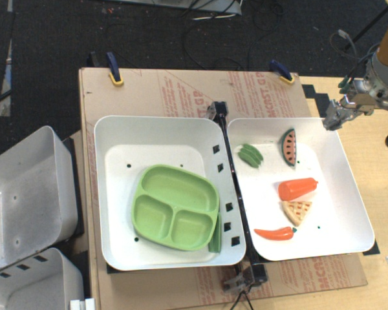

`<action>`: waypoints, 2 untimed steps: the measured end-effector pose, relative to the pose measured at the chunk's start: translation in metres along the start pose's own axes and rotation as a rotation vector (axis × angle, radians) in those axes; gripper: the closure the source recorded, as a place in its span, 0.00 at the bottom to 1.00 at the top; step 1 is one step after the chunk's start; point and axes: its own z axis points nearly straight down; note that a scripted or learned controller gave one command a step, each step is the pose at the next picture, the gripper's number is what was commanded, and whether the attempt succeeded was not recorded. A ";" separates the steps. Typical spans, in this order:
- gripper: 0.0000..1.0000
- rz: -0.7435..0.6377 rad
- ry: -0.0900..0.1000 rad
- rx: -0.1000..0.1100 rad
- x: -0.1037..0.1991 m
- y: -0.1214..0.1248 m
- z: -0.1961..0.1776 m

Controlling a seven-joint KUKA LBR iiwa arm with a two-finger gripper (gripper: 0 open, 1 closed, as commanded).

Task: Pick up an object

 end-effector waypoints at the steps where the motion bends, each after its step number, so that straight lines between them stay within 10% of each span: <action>1: 1.00 -0.003 0.004 0.010 0.046 -0.011 0.015; 2: 1.00 -0.004 0.005 0.012 0.099 -0.027 0.031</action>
